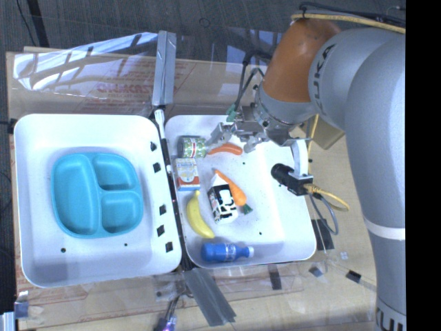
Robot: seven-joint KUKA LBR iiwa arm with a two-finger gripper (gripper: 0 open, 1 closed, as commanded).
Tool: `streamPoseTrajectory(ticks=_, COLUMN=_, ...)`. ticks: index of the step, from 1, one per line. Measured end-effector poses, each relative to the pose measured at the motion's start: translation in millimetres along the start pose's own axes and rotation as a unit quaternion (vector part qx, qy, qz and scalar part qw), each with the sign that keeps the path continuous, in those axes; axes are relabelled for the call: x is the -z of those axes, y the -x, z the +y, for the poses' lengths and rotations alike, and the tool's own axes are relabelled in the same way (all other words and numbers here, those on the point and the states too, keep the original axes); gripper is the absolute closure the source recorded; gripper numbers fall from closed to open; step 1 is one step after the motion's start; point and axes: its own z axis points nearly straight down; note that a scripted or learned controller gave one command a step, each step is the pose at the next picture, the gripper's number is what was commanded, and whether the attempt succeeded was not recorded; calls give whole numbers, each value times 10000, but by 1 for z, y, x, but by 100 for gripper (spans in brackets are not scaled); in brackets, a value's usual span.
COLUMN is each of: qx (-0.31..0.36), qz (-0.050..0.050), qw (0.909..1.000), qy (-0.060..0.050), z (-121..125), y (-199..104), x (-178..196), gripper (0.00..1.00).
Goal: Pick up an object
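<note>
A: Hand [238, 131] position?
B: Right bin [293, 243], twelve o'clock end, low over an orange carrot-like piece [224, 149]. Fingers spread apart, nothing between them.
A: Neighbours?
B: Can [192, 146] at the piece's nine o'clock; banana [198, 217], blue bottle [226, 252] toward six.

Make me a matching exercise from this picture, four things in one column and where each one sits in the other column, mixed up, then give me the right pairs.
Things:
1. blue tray
2. banana
3. blue bottle
4. can

Places:
A. near edge of the right bin
B. far left corner of the right bin
C. in the left bin
D. left side of the right bin, just above the bottle

Pairs: 1-C, 2-D, 3-A, 4-B
</note>
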Motion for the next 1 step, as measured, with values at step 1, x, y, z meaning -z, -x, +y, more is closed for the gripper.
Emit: streamPoseTrajectory(ticks=1, qx=19, qz=-2, qw=10000, qy=15, z=-23, y=39, x=-121, gripper=0)
